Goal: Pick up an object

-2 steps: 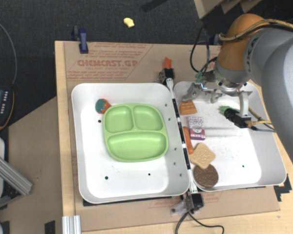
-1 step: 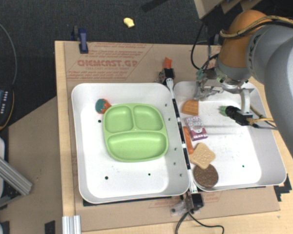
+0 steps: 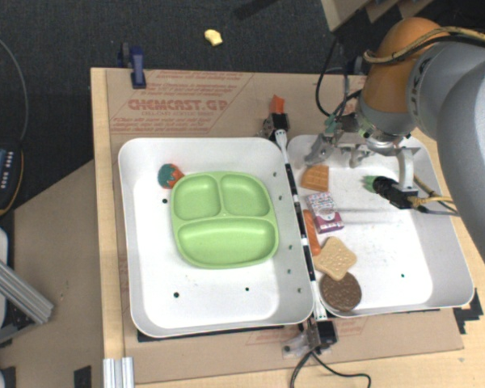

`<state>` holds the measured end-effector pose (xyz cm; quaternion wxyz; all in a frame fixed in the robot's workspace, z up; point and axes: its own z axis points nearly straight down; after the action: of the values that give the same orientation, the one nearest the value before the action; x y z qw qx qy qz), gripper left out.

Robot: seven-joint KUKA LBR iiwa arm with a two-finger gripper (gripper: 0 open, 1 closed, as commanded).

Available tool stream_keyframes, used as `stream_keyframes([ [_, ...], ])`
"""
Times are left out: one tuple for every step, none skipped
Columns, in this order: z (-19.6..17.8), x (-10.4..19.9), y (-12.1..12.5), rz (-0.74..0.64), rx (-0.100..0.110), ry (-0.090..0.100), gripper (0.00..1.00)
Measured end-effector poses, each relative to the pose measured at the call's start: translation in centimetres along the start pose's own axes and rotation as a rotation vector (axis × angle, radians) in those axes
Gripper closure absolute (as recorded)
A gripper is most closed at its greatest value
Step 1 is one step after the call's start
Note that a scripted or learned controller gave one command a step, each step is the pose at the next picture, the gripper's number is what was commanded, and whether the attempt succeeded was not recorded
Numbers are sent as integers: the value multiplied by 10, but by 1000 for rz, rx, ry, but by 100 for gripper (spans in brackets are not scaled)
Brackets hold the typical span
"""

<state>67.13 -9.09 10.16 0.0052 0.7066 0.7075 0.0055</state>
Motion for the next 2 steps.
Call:
stream_keyframes([
  [17, -2, -5, 1, 16, 0, 0],
  [17, -2, -5, 1, 16, -1, 0],
])
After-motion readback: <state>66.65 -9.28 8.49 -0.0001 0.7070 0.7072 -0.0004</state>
